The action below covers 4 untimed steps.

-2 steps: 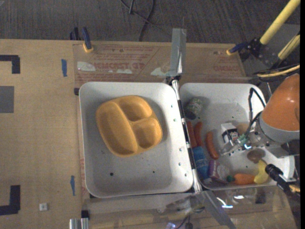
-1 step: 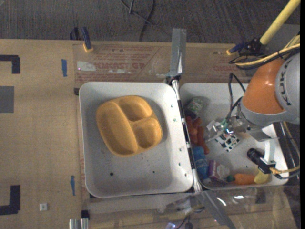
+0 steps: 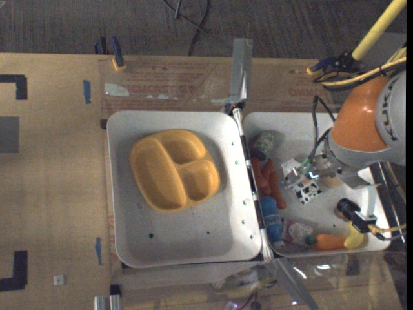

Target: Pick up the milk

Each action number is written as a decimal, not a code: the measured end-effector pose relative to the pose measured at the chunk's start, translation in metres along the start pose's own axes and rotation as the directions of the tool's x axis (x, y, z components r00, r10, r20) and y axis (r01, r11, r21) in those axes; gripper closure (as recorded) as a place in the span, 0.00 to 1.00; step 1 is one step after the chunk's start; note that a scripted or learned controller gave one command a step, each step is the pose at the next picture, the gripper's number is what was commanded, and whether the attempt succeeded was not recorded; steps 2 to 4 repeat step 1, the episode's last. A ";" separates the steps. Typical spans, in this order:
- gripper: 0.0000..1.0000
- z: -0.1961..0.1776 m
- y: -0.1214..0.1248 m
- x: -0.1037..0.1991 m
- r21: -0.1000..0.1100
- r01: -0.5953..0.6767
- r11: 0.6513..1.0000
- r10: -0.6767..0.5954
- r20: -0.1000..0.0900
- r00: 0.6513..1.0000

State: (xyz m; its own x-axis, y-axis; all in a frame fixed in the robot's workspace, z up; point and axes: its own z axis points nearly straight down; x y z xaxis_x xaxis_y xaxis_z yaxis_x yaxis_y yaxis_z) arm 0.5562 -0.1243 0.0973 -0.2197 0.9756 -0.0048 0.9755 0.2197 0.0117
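my gripper (image 3: 308, 181) low in right bin (image 3: 292, 123); grip state: cannot tell | milk: perhaps the patterned carton (image 3: 307, 190) beneath; yellow tray (image 3: 173, 170) in left bin (image 3: 171, 244)

- a robot lab or test cell, not a home
- plywood bench (image 3: 51, 173) marked with blue tape (image 3: 86, 91) and black corner marks (image 3: 16, 86)
- clamps (image 3: 116, 51), loose cables (image 3: 184, 5) on grey carpet (image 3: 64, 11)
- industrial kuka arm (image 3: 374, 121)

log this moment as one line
arm: over right bin | gripper: low among toys | left bin: yellow divided plate | milk: not identifiable
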 end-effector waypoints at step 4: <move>1.00 -0.058 0.008 0.010 0.009 0.090 0.996 -0.090 -0.005 0.996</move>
